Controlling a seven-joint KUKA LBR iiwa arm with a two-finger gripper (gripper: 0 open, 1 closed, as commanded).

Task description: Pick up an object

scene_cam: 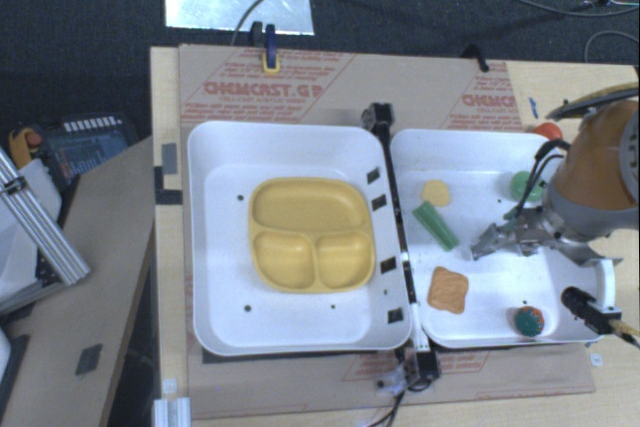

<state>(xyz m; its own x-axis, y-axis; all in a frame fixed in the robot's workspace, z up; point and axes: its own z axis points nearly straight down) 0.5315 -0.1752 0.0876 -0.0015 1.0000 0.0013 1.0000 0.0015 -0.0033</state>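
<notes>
Gripper [487, 245] is poised low in right bin [480, 147], finger state cannot be told; green block [435, 225] could be nudged, or nothing grasped between items.

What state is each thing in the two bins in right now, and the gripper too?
yellow divided plate: right way up, flat in the left bin.
green stick: lying flat in the right bin, slanted.
yellow disc: flat, beside the stick's upper end.
orange waffle piece: lying flat.
green and orange ball: resting near the front wall.
green round piece: partly hidden by the arm.
gripper: low over the right bin, nothing visibly between its fingers.
</notes>
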